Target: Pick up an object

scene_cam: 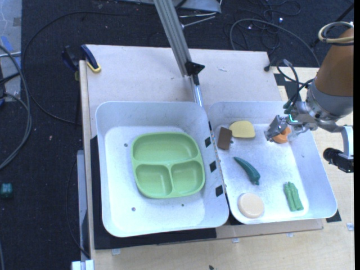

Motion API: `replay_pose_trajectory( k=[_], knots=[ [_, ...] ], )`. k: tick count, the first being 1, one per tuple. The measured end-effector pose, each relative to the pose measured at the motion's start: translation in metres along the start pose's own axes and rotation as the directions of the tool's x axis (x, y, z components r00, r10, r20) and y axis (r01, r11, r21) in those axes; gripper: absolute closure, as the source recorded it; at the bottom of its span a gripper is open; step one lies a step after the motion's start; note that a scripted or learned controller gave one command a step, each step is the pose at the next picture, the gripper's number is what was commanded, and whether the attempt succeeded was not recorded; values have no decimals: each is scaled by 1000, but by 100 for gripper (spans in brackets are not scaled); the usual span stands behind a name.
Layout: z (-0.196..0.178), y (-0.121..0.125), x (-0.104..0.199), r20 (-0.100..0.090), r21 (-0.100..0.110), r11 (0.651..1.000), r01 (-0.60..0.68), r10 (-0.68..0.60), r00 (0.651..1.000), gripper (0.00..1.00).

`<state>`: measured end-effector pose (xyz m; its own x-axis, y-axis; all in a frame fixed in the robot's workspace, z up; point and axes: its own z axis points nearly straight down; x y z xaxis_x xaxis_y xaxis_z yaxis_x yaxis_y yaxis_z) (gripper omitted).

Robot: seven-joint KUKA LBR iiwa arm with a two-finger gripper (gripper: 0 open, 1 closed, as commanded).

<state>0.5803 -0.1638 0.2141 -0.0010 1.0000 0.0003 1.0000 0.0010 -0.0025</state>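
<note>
My gripper [277,130] hangs low over the far right part of the right bin [315,167]. A small orange object [283,136] lies right at its tip, partly hidden by it; I cannot see whether it is gripped. Spread through the same bin are a yellow piece [242,129], a brown block [224,138], a dark green pepper [247,169], a light green bean bundle [292,197] and a cream round disc [251,205].
The left bin [112,207] holds a green divided plate [168,164]. A metal pole [174,32] slants down to the bins' shared back edge. The arm's orange band [337,66] rises at the right, over the bench.
</note>
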Motion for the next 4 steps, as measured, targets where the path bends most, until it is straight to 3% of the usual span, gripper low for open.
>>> replay_pose_trajectory(
  k=[1,3,4],
  knots=[
    [-1,1,0,1,-3,1000,0,0,1000,0],
    [107,15,5,0,0,1000,2,-2,1000,0],
    [122,15,5,1,-3,1000,1,0,1000,0]
  ],
)
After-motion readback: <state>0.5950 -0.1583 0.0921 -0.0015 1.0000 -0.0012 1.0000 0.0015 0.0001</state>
